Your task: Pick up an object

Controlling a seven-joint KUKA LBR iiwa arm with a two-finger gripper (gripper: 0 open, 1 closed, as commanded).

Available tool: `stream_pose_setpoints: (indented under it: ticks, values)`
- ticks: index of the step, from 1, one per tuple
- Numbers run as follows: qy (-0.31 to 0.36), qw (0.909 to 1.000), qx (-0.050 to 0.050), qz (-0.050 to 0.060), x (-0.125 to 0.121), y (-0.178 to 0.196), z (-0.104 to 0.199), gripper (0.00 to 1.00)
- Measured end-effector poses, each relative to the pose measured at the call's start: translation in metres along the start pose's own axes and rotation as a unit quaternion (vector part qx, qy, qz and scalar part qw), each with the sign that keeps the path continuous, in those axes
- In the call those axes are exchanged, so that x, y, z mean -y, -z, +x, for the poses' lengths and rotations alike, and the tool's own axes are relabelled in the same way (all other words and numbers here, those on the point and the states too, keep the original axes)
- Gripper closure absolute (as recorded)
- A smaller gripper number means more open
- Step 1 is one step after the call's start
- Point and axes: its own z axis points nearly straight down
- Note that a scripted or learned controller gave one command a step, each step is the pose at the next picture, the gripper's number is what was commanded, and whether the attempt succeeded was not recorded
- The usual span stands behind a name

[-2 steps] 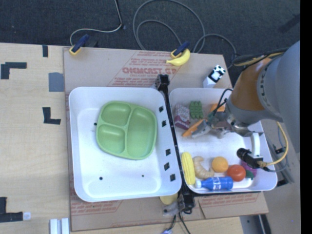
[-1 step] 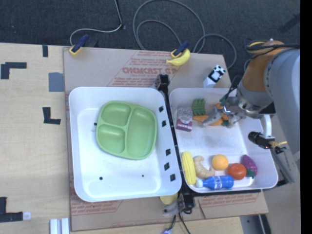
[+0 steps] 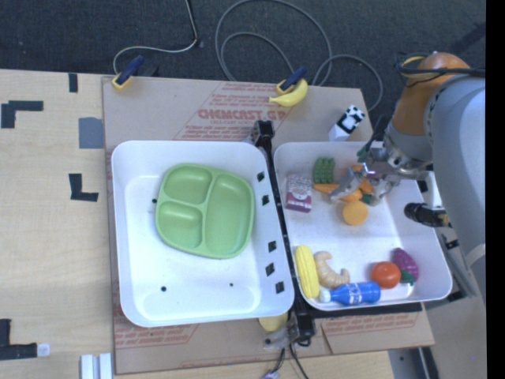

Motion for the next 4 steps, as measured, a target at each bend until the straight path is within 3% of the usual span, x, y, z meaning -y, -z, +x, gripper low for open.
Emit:
stream_pose_setpoints:
  ticks: [1, 2, 4]
  values:
    - [-0.002, 1.0000, 0.003, -0.003, 0.001, -0.001, 0.000, 0.00]
    - [-0.001, 1.0000, 0.000, -0.002, 0.001, -0.002, -0.005, 0.00]
    - [-0.004, 1.0000, 0.002, -0.004, 0.003, -0.004, 0.019, 0.00]
